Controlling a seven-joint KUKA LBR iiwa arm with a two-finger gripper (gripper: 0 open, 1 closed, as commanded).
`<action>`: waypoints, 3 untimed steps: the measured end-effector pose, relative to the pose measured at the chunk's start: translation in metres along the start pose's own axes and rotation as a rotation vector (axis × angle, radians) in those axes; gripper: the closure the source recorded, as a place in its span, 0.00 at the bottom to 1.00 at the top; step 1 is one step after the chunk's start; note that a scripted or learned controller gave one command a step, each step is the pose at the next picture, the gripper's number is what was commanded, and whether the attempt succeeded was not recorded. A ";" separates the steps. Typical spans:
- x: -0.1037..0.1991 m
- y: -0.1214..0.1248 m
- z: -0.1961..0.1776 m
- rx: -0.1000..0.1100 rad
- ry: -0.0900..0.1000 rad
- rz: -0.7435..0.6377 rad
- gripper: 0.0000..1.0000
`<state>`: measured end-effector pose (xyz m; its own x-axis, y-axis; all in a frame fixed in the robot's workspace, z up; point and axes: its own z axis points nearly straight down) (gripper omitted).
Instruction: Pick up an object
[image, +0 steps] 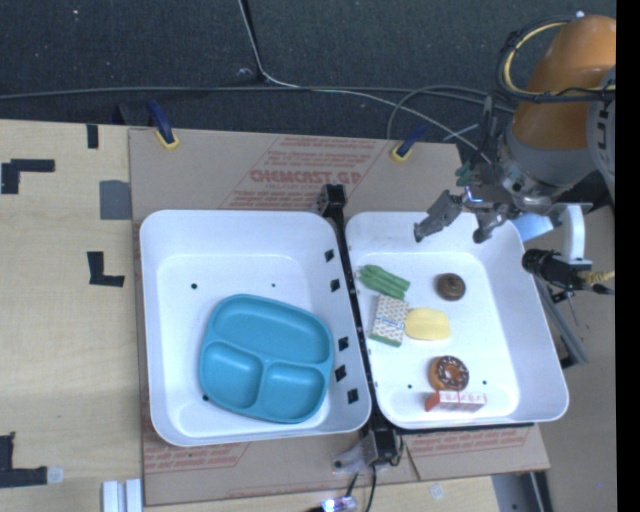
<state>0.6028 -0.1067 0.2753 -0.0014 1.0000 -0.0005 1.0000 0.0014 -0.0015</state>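
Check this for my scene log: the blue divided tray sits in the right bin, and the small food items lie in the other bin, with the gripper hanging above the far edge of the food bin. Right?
One thing is wrong: the blue divided tray sits in the left bin, not the right. The camera view shows it. The rest holds: the small food items, such as the doughnut and the green piece, lie in the other bin, and the gripper hangs above that bin's far edge.

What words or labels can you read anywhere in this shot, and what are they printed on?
"CHEMCAST GP": red print on the brown board above the bins, blurred, so a best reading.
Smaller red lines beside it: too blurred to read.
Red and white packet in the right bin: print too small to read.
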 end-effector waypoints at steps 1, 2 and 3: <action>-0.003 -0.003 0.042 0.001 -0.001 0.000 0.00; 0.003 -0.005 0.087 0.003 0.000 0.000 0.00; -0.004 -0.013 0.141 0.004 0.000 0.001 0.00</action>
<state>0.5892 -0.1111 0.1346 -0.0006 1.0000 -0.0005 1.0000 0.0006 -0.0056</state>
